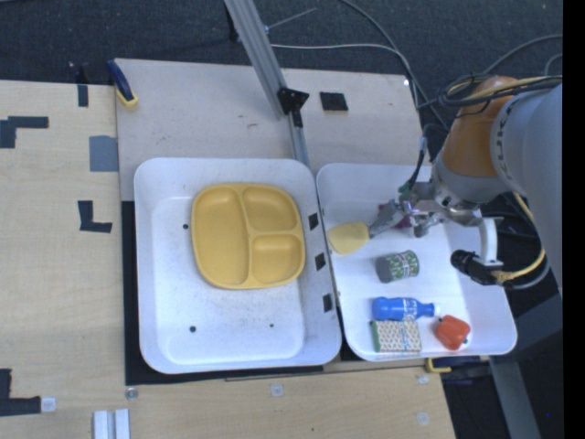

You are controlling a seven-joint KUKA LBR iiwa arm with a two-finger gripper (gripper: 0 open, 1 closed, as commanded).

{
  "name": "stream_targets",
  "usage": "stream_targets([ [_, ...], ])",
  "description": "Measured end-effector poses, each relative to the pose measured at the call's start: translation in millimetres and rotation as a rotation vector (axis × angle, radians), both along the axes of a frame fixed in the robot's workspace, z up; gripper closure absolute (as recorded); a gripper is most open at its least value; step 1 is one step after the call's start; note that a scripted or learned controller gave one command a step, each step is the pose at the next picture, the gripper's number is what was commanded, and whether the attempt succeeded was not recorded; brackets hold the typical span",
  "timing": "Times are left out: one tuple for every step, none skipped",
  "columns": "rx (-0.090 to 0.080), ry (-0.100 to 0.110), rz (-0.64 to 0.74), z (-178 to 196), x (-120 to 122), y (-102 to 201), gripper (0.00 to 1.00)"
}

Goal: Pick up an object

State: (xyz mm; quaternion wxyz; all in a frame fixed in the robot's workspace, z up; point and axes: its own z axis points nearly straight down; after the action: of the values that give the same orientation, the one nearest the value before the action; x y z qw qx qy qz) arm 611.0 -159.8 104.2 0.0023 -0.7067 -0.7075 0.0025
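the right bin (366,176) is crowded along its lower half: a green can (398,265) sits mid-bin, a blue bottle (399,308) just below it, a patterned box (397,336) touching the bottle's lower side, and a red object (452,332) in the lower right corner. a yellow lump (348,238) lies against the left wall. the upper left of this bin is bare. in the left bin (155,245) a yellow divided tray (248,234) takes the upper middle; the floor below it lies open. a slanted metal pole (260,53) crosses the top centre of the frame.
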Motion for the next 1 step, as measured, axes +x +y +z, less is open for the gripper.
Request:
stream_targets([
  [-0.002, -0.008, 0.0, -17.8, 1.1, 0.0, 0.0],
])
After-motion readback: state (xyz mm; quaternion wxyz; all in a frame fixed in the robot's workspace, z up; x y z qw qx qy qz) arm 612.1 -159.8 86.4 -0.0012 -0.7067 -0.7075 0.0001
